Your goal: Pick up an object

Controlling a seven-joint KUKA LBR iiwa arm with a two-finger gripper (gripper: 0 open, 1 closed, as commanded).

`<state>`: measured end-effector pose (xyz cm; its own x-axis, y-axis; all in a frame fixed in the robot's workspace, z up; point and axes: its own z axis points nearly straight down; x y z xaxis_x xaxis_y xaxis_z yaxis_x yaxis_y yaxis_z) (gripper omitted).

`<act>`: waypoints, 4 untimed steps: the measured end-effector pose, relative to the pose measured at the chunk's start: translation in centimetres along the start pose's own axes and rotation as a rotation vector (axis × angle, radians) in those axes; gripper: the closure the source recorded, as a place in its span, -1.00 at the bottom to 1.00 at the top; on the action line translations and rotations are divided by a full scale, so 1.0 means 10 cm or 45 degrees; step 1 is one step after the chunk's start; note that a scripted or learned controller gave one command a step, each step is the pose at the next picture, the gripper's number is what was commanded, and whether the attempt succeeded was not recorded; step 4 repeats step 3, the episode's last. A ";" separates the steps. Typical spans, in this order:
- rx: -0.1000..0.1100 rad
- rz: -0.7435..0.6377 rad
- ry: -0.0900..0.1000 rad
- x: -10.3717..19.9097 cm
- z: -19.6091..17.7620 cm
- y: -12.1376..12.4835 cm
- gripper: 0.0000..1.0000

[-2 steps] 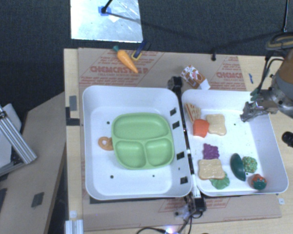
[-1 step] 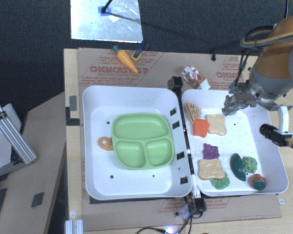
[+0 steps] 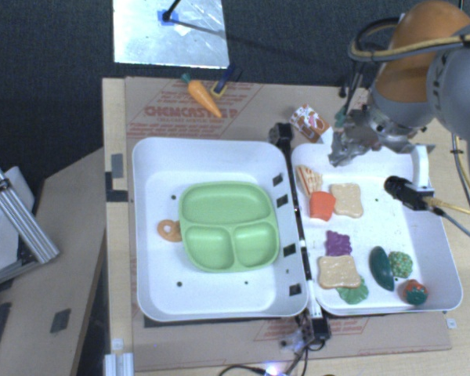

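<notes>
The right bin (image 3: 439, 241) holds several toy foods: a ridged fries piece (image 3: 308, 180), an orange-red block (image 3: 322, 205), a toast slice (image 3: 347, 200), purple grapes (image 3: 338, 244), a second toast (image 3: 338, 270) lying on a green leaf (image 3: 355, 293), a dark green vegetable (image 3: 381, 268), broccoli (image 3: 401, 263) and a red-and-green fruit (image 3: 412, 291). My gripper (image 3: 338, 157) hangs over the bin's far left corner, just above and to the right of the fries piece. Nothing shows in its grasp.
The left bin (image 3: 153, 210) bears a green divided plate (image 3: 227, 225) and a small brown ring (image 3: 169, 230). Behind the bins lie a toy carrot (image 3: 204, 98) and a red-and-white packet (image 3: 307, 122). A black cylinder (image 3: 403, 191) on a white bracket hangs off the arm over the right bin.
</notes>
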<state>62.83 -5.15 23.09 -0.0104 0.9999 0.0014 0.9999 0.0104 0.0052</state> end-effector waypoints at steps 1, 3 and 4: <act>0.001 0.002 0.000 0.40 -0.03 0.24 1.00; 0.001 0.012 -0.002 0.31 -0.02 0.25 1.00; 0.001 0.012 -0.002 0.31 -0.02 0.25 1.00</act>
